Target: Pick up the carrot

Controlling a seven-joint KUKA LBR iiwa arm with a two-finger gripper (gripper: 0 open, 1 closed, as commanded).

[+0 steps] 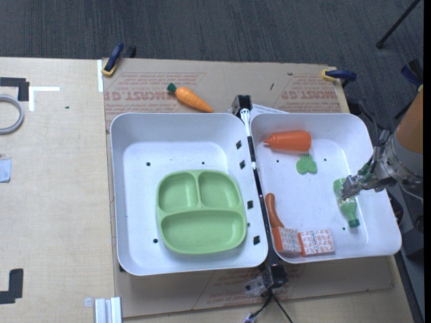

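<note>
A small orange carrot (191,99) with a green top lies on the cardboard behind the left bin (128,180), outside both bins. A larger orange carrot-like piece (288,140) lies at the back of the right bin (377,237), with a green leafy piece (306,165) just in front of it. My gripper (351,187) is low at the right side of the right bin, directly over a green object (348,207). It is well to the right of both orange pieces.
A green divided plate (201,212) sits in the left bin. In the right bin, a thin orange stick (272,215) lies along the left wall and two red-and-white packets (307,242) sit at the front. Blue clamps (113,58) hold the cardboard's back corners.
</note>
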